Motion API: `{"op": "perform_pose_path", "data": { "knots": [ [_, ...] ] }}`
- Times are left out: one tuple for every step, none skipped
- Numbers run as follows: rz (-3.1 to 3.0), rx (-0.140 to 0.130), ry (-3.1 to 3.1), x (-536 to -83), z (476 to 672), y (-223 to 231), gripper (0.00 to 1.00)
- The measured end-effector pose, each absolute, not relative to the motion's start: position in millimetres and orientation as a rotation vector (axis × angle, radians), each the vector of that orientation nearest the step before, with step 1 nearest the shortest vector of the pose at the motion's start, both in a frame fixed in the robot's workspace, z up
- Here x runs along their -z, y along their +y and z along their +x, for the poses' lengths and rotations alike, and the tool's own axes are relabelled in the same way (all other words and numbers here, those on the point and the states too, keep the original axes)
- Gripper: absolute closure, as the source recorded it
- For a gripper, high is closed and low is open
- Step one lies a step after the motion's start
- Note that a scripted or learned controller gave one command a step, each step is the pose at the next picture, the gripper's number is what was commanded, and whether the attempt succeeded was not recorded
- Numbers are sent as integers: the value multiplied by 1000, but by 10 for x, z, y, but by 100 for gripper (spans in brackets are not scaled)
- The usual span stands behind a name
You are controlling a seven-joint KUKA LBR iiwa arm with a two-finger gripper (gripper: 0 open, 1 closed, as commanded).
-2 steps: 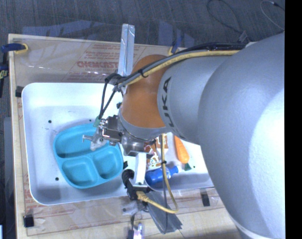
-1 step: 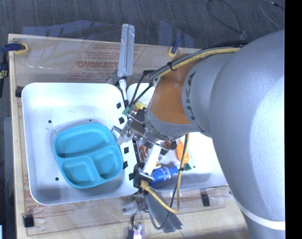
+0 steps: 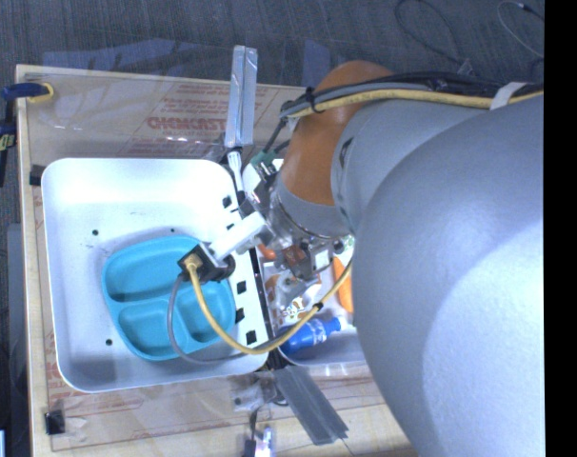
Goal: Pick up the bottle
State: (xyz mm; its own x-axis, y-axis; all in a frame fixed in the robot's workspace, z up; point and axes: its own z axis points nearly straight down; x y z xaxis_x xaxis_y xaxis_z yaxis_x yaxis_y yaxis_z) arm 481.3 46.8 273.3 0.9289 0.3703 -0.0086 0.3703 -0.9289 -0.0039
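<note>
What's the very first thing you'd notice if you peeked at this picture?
The huge grey robot arm fills the right side, with its orange band bending down over the middle of the bench. Next comes the bright blue divided tray lying in the left white bin. A blue bottle peeks out under the arm in the right bin.

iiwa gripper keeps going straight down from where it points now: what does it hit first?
Hedged, as the fingertips are hidden under the wrist: the gripper points down into the right bin, over clutter just above the blue-capped bottle. Likely that clutter first, possibly the bottle; depth unclear.
</note>
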Motion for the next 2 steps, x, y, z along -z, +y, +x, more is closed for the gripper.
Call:
{"op": "perform_pose_path", "data": {
  "knots": [
    [-3095, -18, -523, -1880, 4748, 701, 0],
    [-3124, -12, -325, -1887, 5901, 629, 0]
  ]
}}
